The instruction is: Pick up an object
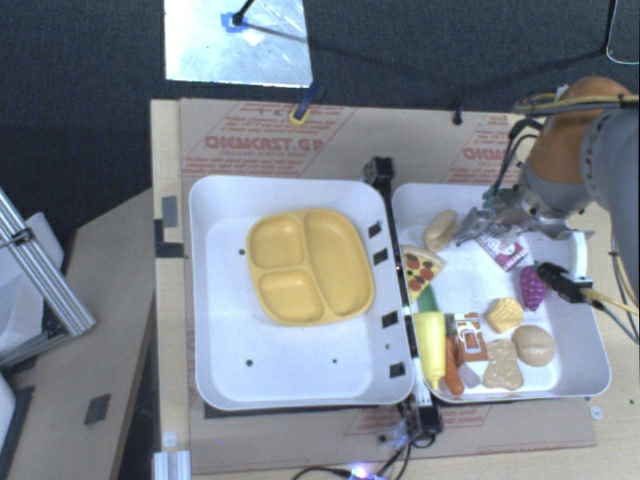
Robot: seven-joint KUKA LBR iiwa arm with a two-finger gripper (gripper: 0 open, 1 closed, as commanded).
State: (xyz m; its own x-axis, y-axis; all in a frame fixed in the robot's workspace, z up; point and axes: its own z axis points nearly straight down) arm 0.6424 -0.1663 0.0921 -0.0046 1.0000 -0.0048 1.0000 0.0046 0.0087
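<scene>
The arm [585, 143] reaches in from the right over the far part of the right bin [580, 368]. Its hand [490, 223] hangs low above the bin floor, just beside a pale potato-like piece [440, 230]; whether it is spread or closed, or has hold of anything, cannot be told from this angle. Toy foods lie scattered in the right bin: a pizza slice [421, 264] by the left wall, a yellow corn cob [430, 340] nearer the front, purple grapes [533, 288], a cheese wedge [503, 315] and a round bread roll [534, 344]. The left bin [225, 368] holds a yellow divided plate [308, 266]. Both bins rest on the surface [110, 298].
</scene>
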